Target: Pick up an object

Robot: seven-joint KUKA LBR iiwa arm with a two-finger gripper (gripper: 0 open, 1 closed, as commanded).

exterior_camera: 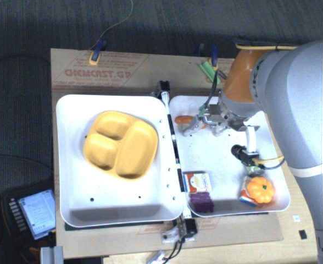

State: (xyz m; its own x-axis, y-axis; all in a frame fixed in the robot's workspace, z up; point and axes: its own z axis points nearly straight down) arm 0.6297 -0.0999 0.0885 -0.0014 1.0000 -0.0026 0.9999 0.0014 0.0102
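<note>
Camera view looks down on two white bins on a brown surface (pixel 95 73). The left bin (pixel 68 147) holds a large yellow three-compartment tray (pixel 121 143) at its centre. In the right bin (pixel 216 153), the claw (pixel 201 121) sits low at about eleven o'clock, right beside a small orange-red object (pixel 184 119); whether it is spread or pinching, I cannot tell. A small orange pumpkin (pixel 260 190) lies at four o'clock, a purple block (pixel 201 202) and a small printed box (pixel 197 181) at seven o'clock.
</note>
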